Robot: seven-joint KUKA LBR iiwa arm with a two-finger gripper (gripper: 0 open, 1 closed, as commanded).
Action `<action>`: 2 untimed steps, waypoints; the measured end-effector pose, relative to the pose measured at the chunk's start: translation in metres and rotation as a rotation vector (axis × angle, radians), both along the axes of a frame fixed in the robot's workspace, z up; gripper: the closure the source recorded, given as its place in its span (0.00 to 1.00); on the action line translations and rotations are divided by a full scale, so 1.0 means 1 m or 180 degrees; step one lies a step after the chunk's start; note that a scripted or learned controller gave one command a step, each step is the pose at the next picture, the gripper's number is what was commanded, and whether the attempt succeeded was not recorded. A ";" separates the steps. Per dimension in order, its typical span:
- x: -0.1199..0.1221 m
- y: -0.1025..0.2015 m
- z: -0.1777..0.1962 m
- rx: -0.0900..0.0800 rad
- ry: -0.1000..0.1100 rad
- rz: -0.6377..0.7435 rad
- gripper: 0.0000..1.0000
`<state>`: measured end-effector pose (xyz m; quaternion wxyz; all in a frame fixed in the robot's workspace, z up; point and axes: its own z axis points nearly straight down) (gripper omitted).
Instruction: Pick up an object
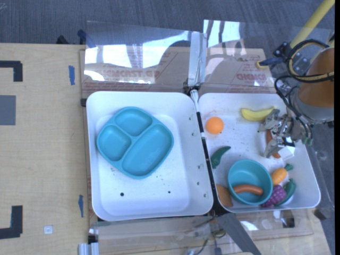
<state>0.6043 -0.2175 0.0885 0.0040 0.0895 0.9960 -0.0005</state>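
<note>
My gripper (277, 138) hangs low over the right side of the right bin (241, 101), just below the yellow banana (256, 113). A small orange-red piece (272, 146) shows right at the gripper's tip; whether it is held is unclear. An orange ball (214, 125) lies to the left, with a dark green piece (219, 155) below it. A teal bowl (245, 175) at the bin's front holds a sausage (248, 189). Purple grapes (275, 195), an orange item (279, 175) and a green item (289, 189) lie beside the bowl.
The left bin (106, 195) holds a blue divided plate (135, 141). A brown piece (223, 195) lies at the right bin's front left corner. Clear panels (138, 57) stand behind both bins. The arm's orange band (319, 84) and cables sit over the right bin's far right edge.
</note>
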 end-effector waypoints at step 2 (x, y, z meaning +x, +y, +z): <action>0.011 0.015 0.015 -0.0010 -0.0054 -0.0248 1.00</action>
